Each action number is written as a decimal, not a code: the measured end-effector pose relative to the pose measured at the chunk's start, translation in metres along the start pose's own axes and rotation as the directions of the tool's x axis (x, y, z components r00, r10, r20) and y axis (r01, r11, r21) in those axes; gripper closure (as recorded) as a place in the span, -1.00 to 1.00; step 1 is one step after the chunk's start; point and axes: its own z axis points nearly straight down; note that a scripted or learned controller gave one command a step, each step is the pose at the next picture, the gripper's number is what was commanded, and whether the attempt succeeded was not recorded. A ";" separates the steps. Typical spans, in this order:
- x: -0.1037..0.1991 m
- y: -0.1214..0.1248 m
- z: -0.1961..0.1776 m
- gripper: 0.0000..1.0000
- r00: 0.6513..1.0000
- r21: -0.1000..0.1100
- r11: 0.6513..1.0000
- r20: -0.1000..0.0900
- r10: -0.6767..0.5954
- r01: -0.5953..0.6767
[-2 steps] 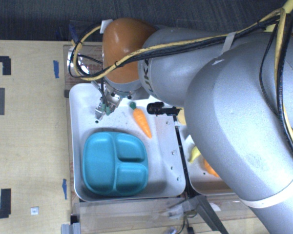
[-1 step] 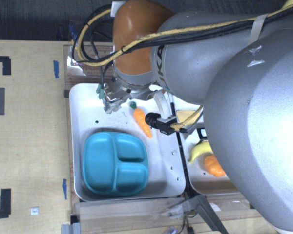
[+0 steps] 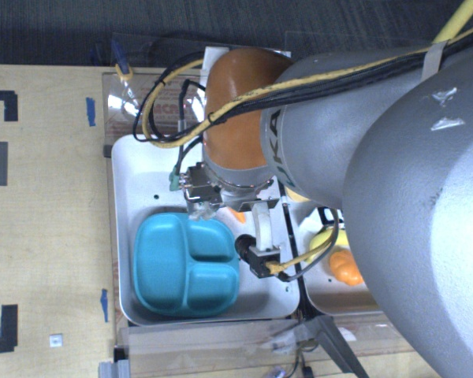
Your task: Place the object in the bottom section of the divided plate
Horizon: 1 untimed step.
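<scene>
The divided plate (image 3: 185,266), a blue rounded tray with three sections, lies in the left white bin (image 3: 134,172), filling that bin's six o'clock half; one long section runs along its nine o'clock side and two smaller ones sit toward three o'clock. No object shows inside any section. A small orange piece (image 3: 235,215) peeks out just beyond the plate's one o'clock corner, mostly hidden under the arm's hardware, and what it is cannot be told. The arm (image 3: 363,148) sweeps in from three o'clock, its thick grey body covering much of the frame, with the orange band (image 3: 232,109) turned toward twelve o'clock above the wrist. The gripper (image 3: 199,199) points down at the plate's twelve o'clock edge, touching or nearly touching the rim; whether its jaws are spread or pressed together cannot be told, as the wrist blocks them. A black fitting (image 3: 252,254) with a yellow cable hangs just beside the plate's three o'clock edge. Yellow and black cables (image 3: 162,116) loop toward eleven o'clock. In the right bin (image 3: 339,302), an orange-yellow object (image 3: 345,268) shows at four o'clock from the plate. The bins rest on a pale wooden bench (image 3: 47,211) with black markings and blue tape bits; dark floor lies beyond at twelve o'clock.
</scene>
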 end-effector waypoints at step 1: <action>-0.007 0.068 0.008 1.00 0.978 -0.008 0.978 0.002 -0.208 0.208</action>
